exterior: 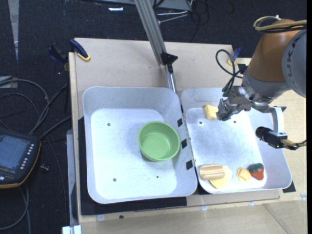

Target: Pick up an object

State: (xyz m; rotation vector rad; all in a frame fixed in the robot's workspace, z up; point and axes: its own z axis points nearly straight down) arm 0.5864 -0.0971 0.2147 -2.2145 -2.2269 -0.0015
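the arm reaches in from the right, its hand [225,112] low in the right bin [273,179], tips just beside a yellow block [210,112], seemingly lined up to grip it; whether the hand is spread or pressed together cannot be told; a green bowl [159,141] sits in the left bin [97,126].

bench [122,62]: wooden | clamps [80,50]: blue-yellow, far-left corner | handheld screen [14,157]: floor, left | cables [44,111]: floor
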